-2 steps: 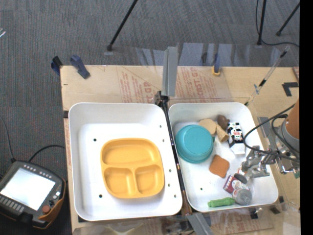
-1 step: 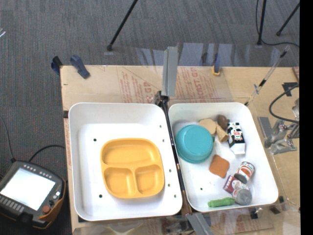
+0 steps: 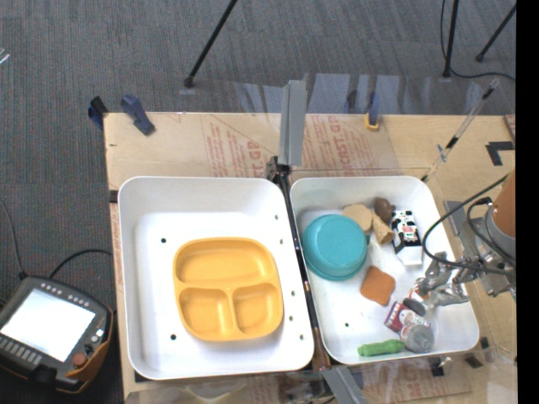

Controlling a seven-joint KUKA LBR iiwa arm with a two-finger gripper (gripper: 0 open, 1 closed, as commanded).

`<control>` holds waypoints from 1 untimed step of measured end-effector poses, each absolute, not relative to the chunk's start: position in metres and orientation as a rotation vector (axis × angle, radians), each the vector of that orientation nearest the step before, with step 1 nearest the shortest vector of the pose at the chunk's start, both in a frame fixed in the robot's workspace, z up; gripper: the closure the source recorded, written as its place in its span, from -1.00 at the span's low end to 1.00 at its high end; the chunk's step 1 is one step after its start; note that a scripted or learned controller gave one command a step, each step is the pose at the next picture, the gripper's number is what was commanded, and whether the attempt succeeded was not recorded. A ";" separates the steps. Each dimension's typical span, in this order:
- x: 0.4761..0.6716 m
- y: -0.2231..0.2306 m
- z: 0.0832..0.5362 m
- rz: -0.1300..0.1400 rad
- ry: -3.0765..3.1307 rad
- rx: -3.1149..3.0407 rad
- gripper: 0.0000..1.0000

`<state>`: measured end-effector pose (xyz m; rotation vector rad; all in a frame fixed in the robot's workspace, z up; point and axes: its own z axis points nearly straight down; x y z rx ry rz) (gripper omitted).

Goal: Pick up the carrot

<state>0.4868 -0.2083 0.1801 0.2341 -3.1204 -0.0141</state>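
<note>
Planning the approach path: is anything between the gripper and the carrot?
Nothing visible. The gripper hangs at the right side of the right bin, with bare floor between it and the orange carrot piece. A red can lies close beside that line.

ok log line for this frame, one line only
gripper: over right bin right side, near can | carrot: not identifiable | yellow tray: left bin

floor: dark grey carpet [image 3: 126, 32] | tripod legs [image 3: 215, 32] | bench: cardboard-topped [image 3: 194, 141]
</note>
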 end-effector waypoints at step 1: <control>0.492 -0.211 0.307 0.008 -3.146 0.240 1.00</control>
